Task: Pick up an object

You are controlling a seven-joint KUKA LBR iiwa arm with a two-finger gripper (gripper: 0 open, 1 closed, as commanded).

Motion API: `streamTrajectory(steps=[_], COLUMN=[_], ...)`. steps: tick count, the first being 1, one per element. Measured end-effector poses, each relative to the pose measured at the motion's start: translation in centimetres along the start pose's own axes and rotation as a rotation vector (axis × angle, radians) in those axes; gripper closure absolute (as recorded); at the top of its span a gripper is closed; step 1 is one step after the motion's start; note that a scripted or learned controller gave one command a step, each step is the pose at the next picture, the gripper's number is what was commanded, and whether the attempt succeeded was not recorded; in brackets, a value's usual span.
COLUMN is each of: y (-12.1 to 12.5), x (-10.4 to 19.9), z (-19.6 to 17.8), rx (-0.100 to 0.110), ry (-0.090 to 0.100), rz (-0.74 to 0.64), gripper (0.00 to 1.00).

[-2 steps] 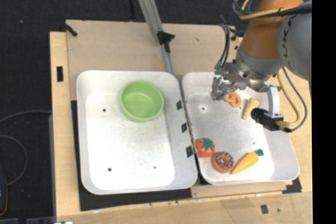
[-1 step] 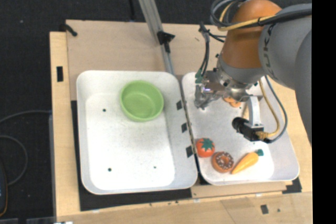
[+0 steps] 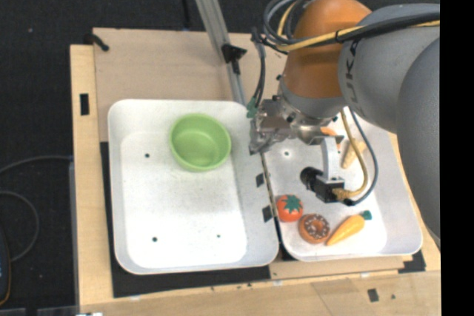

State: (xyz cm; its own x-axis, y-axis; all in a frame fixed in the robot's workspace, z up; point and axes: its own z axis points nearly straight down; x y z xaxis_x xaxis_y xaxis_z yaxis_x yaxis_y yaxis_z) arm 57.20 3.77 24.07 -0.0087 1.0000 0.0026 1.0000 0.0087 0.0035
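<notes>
Arm [image 3: 400, 63] comes in from view-right, with the orange band [image 3: 322, 41] sitting above the wrist. Tool [image 3: 259, 138] is over the view-left edge of the right bin [image 3: 385, 229], right by the seam between the two bins. Can't tell if the tool is wide or narrow, as the angle hides it. Nothing visibly held.

Candidate objects, relative to the tool:
- Green bowl [image 3: 200, 143]: just view-left of the tool, upright in the left bin [image 3: 185, 226], in that bin's far half. Close, but there is a gap and no contact.
- Tomato toy [image 3: 288, 208]: toward the near edge from the tool and slightly view-right, in the right bin close to its left wall.
- Donut [image 3: 314, 228]: just beyond the tomato toy to the view-right and nearer the front rim. The two are touching or nearly so.
- Carrot [image 3: 346, 228]: view-right of the donut, lying tilted against it with its leafy end pointing up-right.

All three small toys are clustered in the right bin's near corner, apart from the tool.

Metal rail [image 3: 211, 11] slants down from the top of the view and ends just behind the tool. Both bins sit on the brown counter [image 3: 148, 63].
</notes>
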Motion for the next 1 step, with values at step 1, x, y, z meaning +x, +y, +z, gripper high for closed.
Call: streamTrajectory(steps=[1], y=[-1.7], x=[4.82], z=[0.97], rx=[0.004], ry=[-0.001], rz=[0.002], gripper=[1.0])
